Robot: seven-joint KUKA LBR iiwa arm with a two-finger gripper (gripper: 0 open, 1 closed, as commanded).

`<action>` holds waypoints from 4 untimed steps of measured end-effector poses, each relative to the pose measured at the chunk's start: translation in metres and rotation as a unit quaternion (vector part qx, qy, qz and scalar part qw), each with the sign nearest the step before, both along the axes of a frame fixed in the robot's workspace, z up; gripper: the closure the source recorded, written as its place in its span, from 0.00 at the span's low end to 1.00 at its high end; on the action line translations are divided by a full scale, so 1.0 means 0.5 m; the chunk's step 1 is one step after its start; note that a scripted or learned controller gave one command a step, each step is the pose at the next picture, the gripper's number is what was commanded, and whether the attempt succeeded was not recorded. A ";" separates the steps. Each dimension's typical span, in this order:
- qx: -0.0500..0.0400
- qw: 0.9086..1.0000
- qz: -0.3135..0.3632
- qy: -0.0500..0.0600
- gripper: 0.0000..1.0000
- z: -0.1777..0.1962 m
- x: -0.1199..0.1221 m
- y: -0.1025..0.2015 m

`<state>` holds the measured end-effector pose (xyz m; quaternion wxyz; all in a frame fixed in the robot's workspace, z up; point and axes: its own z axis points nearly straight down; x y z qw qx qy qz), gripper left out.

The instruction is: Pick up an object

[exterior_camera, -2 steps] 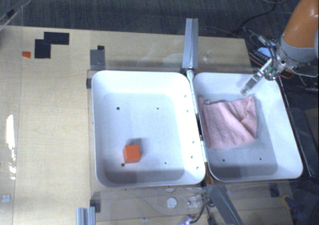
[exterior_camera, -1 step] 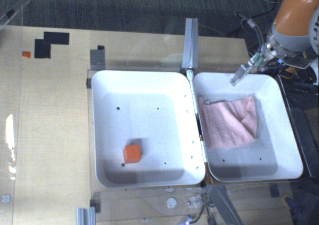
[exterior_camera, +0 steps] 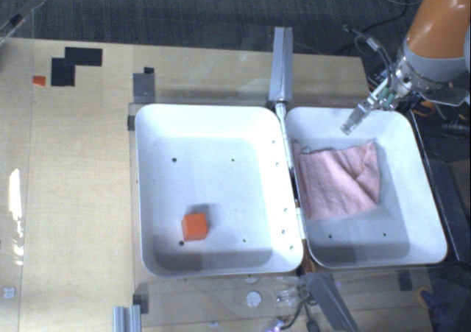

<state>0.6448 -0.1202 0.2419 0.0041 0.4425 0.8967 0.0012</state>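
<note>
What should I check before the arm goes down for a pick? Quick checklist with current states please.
1. Target present: pink cloth lies in the right bin: ok.
2. Other option: orange block sits in the left bin: ok.
3. Gripper holding nothing: ok.
4. Gripper over the cloth: it hangs above the bin's far edge, beyond the cloth: not ok.
5. Finger state: cannot tell.

Orange-banded grey arm (exterior_camera: 440, 21), slim metallic gripper (exterior_camera: 352, 124)

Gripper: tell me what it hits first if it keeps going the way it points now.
Probably the pink cloth. The gripper slants down-left over the right bin, just above the cloth's top edge, though depth is unclear.
</note>
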 end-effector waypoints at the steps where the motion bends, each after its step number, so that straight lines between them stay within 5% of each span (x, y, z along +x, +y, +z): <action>1: 0.001 1.000 -0.009 0.003 0.00 -0.217 -0.020 -0.080; 2: -0.001 0.997 0.083 -0.004 0.00 -0.302 -0.053 -0.077; 3: -0.001 0.997 0.083 -0.008 1.00 -0.280 -0.046 -0.074; 4: 0.001 0.985 -0.174 0.002 1.00 -0.166 0.026 0.000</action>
